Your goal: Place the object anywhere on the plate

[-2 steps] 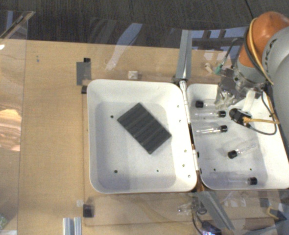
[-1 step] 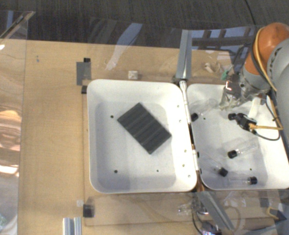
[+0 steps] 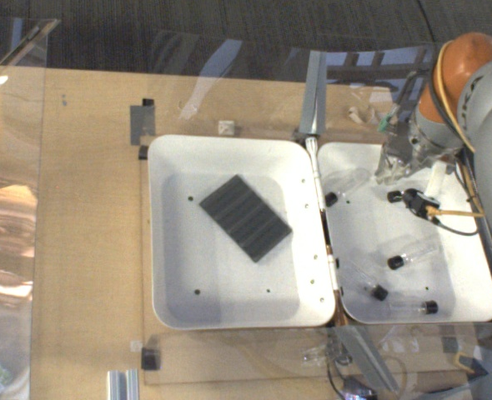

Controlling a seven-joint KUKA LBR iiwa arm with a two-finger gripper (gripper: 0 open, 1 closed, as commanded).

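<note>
The dark ribbed plate point(image 3: 246, 217) lies tilted in the middle of the left bin point(image 3: 167, 307), well apart from the arm. The gripper point(image 3: 394, 167) hangs at the upper edge of the right bin point(image 3: 479, 307), in the upper right of the frame, and whether its parts are spread or closed cannot be told from this slant. Several clear vials with black caps lie scattered in the right bin: one point(image 3: 339, 188) just left of the gripper, one point(image 3: 409, 255) lower down, others point(image 3: 413, 307) near the bottom edge. The vials are transparent and round, so a grasp could easily close beside one or let it roll away, and a loosely caught vial might drop while crossing the divider toward the plate.
</note>
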